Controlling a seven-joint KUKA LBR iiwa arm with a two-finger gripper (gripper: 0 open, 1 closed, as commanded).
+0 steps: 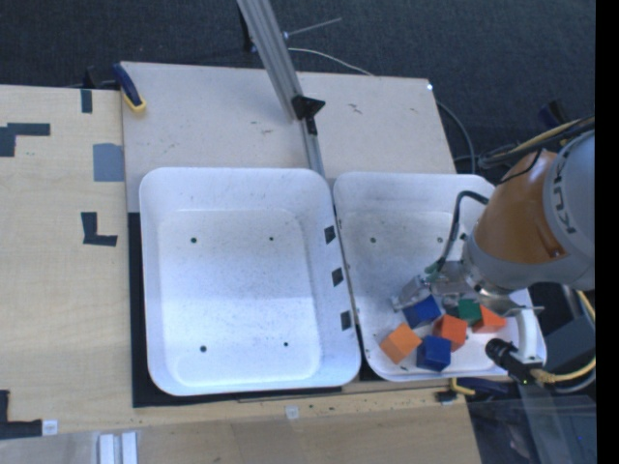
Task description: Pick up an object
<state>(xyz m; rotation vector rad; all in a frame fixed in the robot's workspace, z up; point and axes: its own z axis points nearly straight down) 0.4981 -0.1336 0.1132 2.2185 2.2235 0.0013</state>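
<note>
Nearest lies the blue block (434,353), just below my gripper (418,293) among other blocks, nothing lifted yet; if it clamps anything I cannot tell.

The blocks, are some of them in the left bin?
No, the blocks all lie in the right bin, near its front corner.

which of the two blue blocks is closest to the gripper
The upper blue block, right beside the gripper in the right bin. The other blue block lies lower, near the bin's front edge, beyond the orange blocks.
</note>
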